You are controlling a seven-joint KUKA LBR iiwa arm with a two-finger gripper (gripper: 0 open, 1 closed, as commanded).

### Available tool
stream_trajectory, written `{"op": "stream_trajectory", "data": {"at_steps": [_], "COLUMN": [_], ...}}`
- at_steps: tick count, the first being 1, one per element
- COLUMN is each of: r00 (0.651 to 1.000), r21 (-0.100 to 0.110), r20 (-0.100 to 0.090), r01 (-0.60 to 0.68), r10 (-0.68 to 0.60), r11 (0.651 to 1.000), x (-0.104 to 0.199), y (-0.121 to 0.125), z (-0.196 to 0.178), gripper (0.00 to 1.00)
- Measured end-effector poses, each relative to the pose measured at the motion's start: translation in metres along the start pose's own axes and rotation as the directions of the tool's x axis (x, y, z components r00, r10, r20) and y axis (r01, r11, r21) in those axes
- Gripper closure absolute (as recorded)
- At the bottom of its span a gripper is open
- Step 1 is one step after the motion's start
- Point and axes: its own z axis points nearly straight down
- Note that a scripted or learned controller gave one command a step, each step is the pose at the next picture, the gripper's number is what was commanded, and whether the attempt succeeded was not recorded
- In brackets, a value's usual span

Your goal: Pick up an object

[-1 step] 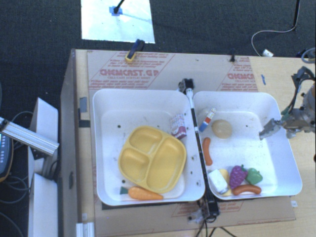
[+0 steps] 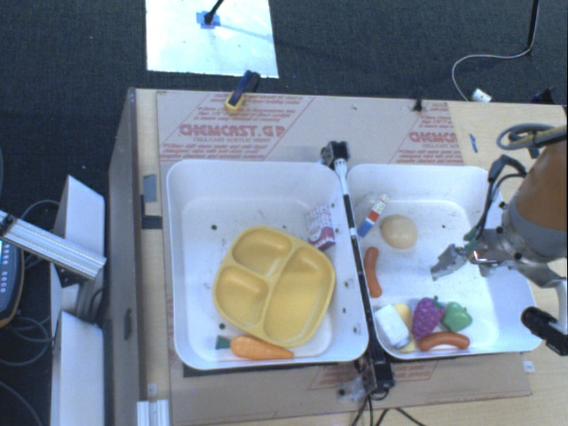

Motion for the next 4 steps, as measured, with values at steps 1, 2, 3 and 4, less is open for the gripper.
{"op": "stream_trajectory", "data": {"at_steps": [1,2,3,4], "r00": [1.0,1.0,1.0,1.0], "r21": [-0.001,-0.001,-0.001,-0.003], "r20": [0.0,0.001,0.0,0.0], "r01": [-0.001,-0.003,-0.002,0.0], "r10": [0.001,0.003,0.002,0.0], "r11": [1.0,1.0,1.0,1.0], "x": [0.039,0.016,0.008,0.025], "y": [0.0,0.0,0.0,0.104], "z": [0.106,0.106,0.106,0.106], "gripper": [0.0,0.0,0.0,0.0]}}
